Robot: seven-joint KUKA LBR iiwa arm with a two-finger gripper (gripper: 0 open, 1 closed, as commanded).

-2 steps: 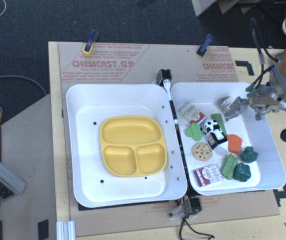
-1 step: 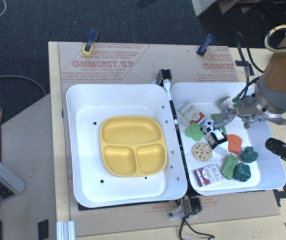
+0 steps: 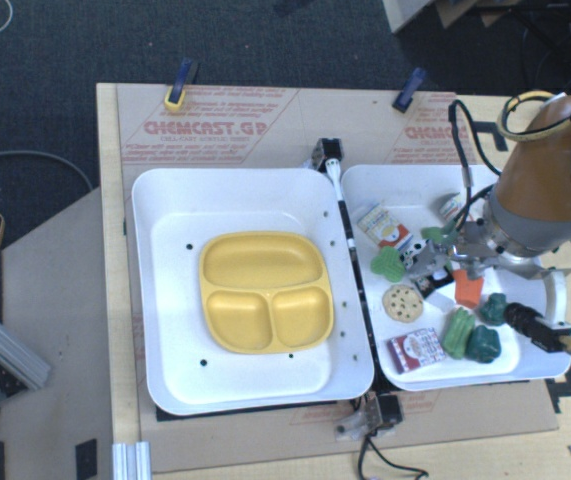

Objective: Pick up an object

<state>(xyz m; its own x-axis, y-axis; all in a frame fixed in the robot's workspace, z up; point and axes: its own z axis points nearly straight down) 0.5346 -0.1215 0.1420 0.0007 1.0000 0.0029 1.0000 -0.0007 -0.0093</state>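
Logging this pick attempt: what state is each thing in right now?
yellow tray: flat in the left bin, compartments bare
cookie: lying flat in the right bin
red-and-white packet: lying flat, near the front rim
gripper: low over the toys

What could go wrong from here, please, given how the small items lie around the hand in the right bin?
The hand sits low in the right bin among crowded items, so it may close on two things or none. The cookie, the orange block and the green pieces lie close together and could be nudged aside. The flat red-and-white packet near the bin's front edge looks hard to pinch.
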